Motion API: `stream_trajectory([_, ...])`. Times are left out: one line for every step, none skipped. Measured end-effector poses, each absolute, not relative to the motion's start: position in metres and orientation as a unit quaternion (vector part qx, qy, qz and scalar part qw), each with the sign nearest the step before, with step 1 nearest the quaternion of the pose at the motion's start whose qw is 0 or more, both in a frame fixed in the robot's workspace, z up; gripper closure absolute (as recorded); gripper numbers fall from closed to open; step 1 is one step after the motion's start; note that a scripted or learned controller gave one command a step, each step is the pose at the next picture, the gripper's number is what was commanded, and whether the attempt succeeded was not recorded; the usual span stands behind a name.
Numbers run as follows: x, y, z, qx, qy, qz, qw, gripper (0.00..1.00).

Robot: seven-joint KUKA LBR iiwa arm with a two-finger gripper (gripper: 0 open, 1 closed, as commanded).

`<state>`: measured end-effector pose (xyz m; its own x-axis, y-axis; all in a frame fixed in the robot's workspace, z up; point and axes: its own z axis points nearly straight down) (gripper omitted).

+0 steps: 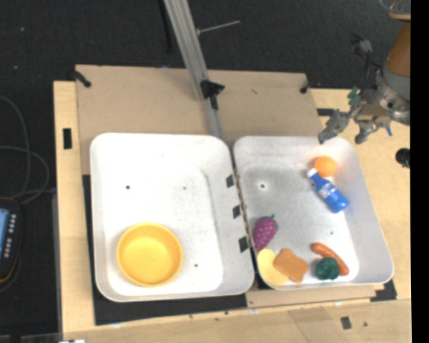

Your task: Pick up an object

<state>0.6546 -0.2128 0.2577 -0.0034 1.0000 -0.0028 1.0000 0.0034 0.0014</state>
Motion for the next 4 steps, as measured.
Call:
stream_trajectory([0.654,-0.213,0.258,0.706,0.708,-0.0012,0.002,0.00])
stream_trajectory([0.661,-0.208,0.208,0.706,0.709,-0.0015,0.000,0.00])
stream_trajectory([0.660,-0.219,0.157,0.707,0.707,-0.0021,-0.001,0.00])
stream_trajectory([0.659,-0.220,0.104,0.707,0.707,-0.0019,-0.001,0.00])
